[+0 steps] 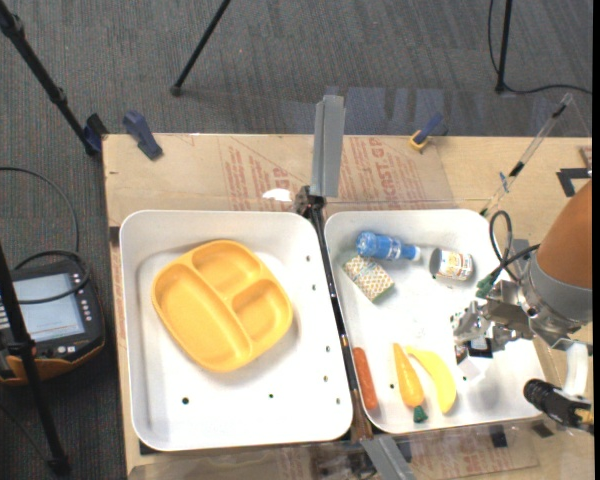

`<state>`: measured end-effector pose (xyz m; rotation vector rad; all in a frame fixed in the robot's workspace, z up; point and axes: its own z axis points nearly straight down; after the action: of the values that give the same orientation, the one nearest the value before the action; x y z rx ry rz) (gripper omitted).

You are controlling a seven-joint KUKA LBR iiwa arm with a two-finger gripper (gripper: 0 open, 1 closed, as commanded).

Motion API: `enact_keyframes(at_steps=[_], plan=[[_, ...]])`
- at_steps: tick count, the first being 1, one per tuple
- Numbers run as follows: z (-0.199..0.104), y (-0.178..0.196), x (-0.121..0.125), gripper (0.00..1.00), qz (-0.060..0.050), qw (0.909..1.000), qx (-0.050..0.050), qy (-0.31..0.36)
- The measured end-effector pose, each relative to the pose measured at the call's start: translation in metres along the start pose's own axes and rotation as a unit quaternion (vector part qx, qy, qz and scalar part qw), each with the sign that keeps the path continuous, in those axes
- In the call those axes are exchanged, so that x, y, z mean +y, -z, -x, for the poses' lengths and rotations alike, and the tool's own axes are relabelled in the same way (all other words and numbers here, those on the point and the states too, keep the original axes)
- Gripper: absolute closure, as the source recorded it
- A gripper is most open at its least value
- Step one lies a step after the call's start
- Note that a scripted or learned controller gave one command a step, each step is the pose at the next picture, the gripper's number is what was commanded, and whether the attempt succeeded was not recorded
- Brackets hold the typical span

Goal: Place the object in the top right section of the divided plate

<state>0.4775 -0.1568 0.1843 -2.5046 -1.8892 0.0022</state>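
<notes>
Yellow divided plate [222, 304]: three-section plastic dish, tilted, lying in the left bin [145, 238] on the counter [210, 173]; its sections hold nothing.
Right bin [420, 218]: just right of the plate's bin, carrying all the loose things.
Blue bottle [386, 248]: on its side, well right of the plate.
Patterned packet [368, 277]: just below the bottle.
Small jar [452, 264]: right of the bottle.
Carrot [408, 375]: orange with a green tip, beside a banana [436, 379].
Sausage [366, 378]: reddish, at the bin's left wall, nearest the plate.
Gripper [477, 334]: low over the right bin, far right of the plate; grip state cannot be told.
</notes>
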Motion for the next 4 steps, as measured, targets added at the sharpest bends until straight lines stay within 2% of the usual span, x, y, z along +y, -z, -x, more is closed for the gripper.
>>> enact_keyframes(at_steps=[1,2,3,4], plan=[[-0.072,0.015,0.063,1.00,-0.001,0.9974,-0.001,0.072],[-0.127,0.001,0.054,1.00,-0.001,0.9783,-0.001,0.207],[-0.218,0.001,0.019,1.00,-0.001,0.9624,-0.001,0.272],[-0.252,0.002,0.069,1.00,0.000,0.9609,-0.002,0.277]])
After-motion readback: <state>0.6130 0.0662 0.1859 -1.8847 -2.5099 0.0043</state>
